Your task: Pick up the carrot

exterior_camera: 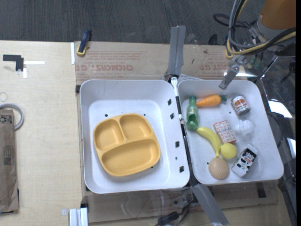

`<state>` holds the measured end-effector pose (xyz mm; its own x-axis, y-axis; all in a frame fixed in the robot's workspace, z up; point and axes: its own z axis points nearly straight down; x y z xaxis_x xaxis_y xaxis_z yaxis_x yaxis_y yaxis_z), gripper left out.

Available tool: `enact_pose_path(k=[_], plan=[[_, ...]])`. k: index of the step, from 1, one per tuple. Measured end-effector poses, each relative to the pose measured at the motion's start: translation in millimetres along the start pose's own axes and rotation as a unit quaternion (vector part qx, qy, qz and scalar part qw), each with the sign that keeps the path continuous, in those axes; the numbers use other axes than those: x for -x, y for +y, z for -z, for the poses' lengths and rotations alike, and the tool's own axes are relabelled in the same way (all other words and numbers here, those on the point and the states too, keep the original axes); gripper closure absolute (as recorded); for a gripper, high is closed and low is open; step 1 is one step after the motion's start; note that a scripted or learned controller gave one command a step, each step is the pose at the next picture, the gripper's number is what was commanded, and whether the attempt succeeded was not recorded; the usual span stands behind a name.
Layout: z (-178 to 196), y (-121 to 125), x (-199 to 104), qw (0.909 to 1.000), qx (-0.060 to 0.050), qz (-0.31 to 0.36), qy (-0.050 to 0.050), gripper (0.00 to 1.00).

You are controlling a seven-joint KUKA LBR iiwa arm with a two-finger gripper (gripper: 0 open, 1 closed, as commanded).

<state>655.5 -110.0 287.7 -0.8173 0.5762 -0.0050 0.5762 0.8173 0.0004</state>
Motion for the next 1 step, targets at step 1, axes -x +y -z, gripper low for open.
enact_pose_path(k=[1], plan=[[-84.3, 37.2, -38.3, 0.9997, 0.0, 0.022, 0.001, 0.0]])
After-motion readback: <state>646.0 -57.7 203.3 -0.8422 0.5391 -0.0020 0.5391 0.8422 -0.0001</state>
